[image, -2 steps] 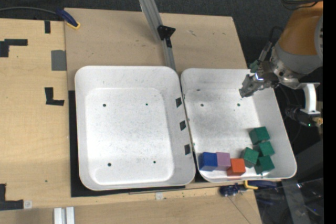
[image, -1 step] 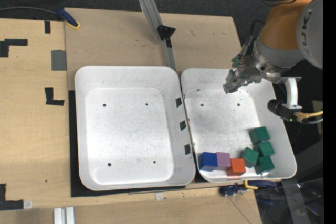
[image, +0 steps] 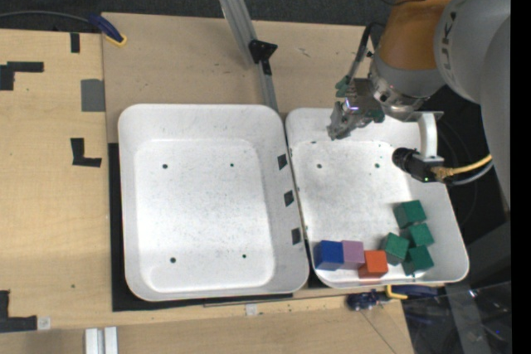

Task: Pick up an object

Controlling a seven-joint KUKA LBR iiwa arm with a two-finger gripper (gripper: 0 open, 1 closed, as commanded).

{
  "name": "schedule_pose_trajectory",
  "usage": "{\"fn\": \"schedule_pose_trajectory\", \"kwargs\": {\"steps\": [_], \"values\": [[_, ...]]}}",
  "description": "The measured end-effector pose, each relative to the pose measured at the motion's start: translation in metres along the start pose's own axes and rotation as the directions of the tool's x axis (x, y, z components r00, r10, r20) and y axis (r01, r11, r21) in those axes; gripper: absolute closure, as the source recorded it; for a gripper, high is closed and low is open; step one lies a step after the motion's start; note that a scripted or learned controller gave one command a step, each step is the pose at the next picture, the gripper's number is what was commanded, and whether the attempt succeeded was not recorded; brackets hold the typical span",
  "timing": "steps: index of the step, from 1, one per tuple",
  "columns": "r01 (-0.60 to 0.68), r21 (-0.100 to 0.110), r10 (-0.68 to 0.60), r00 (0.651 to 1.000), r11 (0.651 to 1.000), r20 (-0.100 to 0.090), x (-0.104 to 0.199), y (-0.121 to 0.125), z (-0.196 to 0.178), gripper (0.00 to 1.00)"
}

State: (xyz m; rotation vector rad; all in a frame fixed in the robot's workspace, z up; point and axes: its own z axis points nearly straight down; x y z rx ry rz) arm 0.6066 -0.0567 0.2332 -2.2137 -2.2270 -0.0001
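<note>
My gripper (image: 342, 127) hangs over the far rim of the right bin (image: 348, 178), near its back left corner, with nothing visible between its fingers. Small blocks lie along the near edge of that bin: a blue block (image: 329, 254), a lilac block (image: 353, 252), an orange block (image: 375, 263) and several green blocks (image: 412, 235) in the near right corner. All of them sit well in front of the gripper, at the opposite end of the bin.
The left bin (image: 203, 199) sits beside the right one, their rims touching. A slanted metal pole (image: 236, 8) rises behind the bins. The grey arm with its orange band (image: 423, 21) fills the upper right. Black tape marks dot the bench at left.
</note>
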Motion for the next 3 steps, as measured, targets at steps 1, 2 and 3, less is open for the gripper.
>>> {"fn": "schedule_pose_trajectory", "kwargs": {"steps": [1, 2, 3], "values": [[0.000, 0.001, 0.000, 1.000, 1.000, 0.000, 0.044, 0.014, 0.008, 1.00], [0.001, -0.001, -0.001, 1.000, 1.000, -0.001, 0.097, 0.038, 0.006, 1.00], [-0.001, 0.000, 0.001, 1.000, 1.000, 0.000, 0.140, 0.046, 0.007, 1.00]]}}
